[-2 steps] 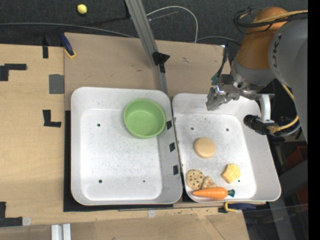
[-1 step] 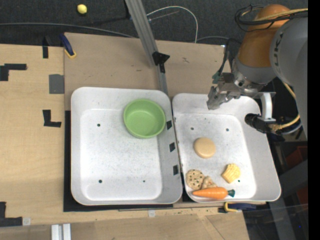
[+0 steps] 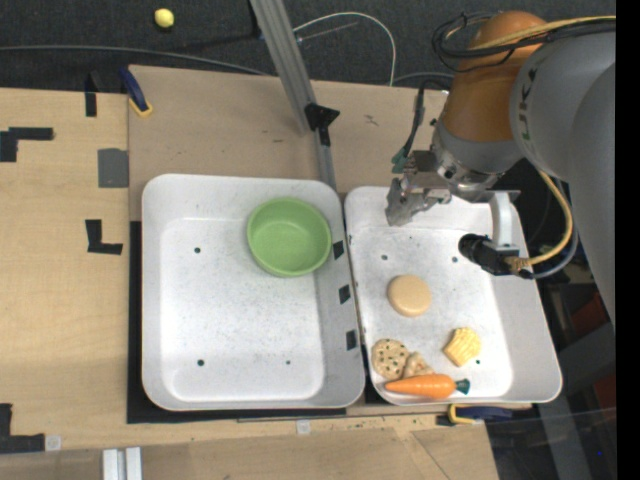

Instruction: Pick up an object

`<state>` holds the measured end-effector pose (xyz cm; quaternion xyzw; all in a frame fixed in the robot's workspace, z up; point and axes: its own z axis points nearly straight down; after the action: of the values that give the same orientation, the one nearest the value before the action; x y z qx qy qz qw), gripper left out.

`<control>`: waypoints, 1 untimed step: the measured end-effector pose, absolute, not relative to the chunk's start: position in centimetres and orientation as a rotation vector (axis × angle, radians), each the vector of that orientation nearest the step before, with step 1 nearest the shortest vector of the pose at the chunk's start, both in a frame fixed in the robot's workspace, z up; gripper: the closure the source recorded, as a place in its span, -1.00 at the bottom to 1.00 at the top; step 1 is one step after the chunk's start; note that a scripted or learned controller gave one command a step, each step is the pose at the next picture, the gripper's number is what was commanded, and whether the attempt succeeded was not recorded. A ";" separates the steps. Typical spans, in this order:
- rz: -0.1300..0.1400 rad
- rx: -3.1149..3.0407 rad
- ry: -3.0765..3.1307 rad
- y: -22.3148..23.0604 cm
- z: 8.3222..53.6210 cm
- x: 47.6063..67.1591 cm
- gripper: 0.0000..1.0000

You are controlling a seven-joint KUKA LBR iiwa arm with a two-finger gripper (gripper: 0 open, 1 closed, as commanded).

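Camera view: tool (image 3: pixel 405 208), finger state unclear, is hovering over right bin's (image 3: pixel 530 368) far-left corner, probably lining up above round biscuit (image 3: pixel 409 295).

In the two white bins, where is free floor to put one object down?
Left bin: bare floor below and left of the green bowl. Right bin: crowded at the near edge by cookie, carrot and yellow piece.

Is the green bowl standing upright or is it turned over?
Upright. The green bowl in the left bin shows its open mouth and inner hollow to the camera.
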<state>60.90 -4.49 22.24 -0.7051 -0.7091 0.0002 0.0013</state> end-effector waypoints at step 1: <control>0.001 -2.211 -2.227 1.3 21.3 60.6 1.00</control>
<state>60.57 1.32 21.32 -0.7045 -0.7097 0.0004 0.0016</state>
